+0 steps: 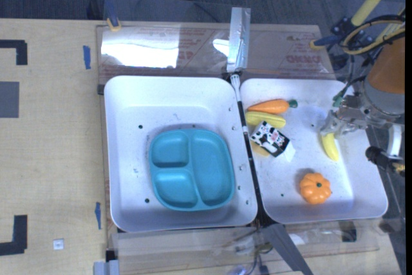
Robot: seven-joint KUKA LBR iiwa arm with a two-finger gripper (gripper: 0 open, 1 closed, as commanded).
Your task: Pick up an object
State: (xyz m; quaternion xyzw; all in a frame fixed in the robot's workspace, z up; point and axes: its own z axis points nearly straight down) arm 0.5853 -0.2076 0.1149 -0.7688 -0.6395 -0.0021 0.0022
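Two bins, hand (339, 120) over banana (330, 147), grip state unclear; cow-print packet (269, 138), no readable writing.

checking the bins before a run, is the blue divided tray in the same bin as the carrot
No, the blue divided tray lies in the left bin, while the carrot lies in the right bin.

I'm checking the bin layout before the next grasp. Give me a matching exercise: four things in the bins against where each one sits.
Things:
1. blue tray
2. carrot
3. pumpkin
4. banana

Places:
A. near the front of the right bin
B. in the left bin
C. just under the gripper, right side of the right bin
D. at the back of the right bin, beside the divider

Pairs: 1-B, 2-D, 3-A, 4-C
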